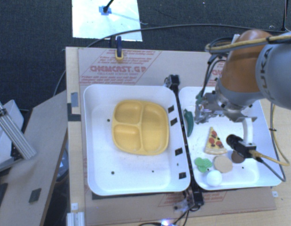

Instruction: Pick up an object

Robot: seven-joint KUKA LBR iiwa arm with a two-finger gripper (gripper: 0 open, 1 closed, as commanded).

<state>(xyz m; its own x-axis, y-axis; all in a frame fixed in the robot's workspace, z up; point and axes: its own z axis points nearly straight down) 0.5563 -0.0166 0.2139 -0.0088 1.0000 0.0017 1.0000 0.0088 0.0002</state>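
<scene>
One fixed camera watches me from above the bench point(136, 65), tilted so it looks down at a slant across both white bins: the left bin point(96, 140) and the right bin point(258, 171). It sits far enough off to take in both bins whole and dark floor beyond. My arm point(251, 69) enters from its right side.
</scene>
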